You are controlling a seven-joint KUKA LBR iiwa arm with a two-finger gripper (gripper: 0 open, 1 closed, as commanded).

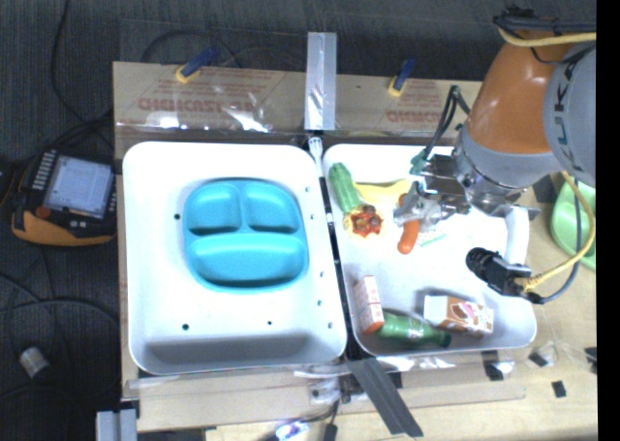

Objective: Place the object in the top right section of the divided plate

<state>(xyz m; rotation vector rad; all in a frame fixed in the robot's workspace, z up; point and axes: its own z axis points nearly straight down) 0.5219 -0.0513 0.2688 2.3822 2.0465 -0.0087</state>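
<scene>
Camera view, from above: you see the letters "UK" on the grey arm at the right edge, part of the maker's name; the red print on the cardboard backing behind the bins is too blurred to read, and the small cartons carry no legible text. The gripper hangs over the right bin, and you see a small orange carrot-like object hanging upright from its fingertips, caught between the closed fingers and apparently clear of the bin floor. Just to its left lie a green cucumber-like piece and a red-and-orange piece. Near the bin's front edge you find a red carton, a green bottle lying flat, and a white-and-orange carton. The blue divided plate sits in the left bin, well apart from the gripper, its three sections bare.
</scene>
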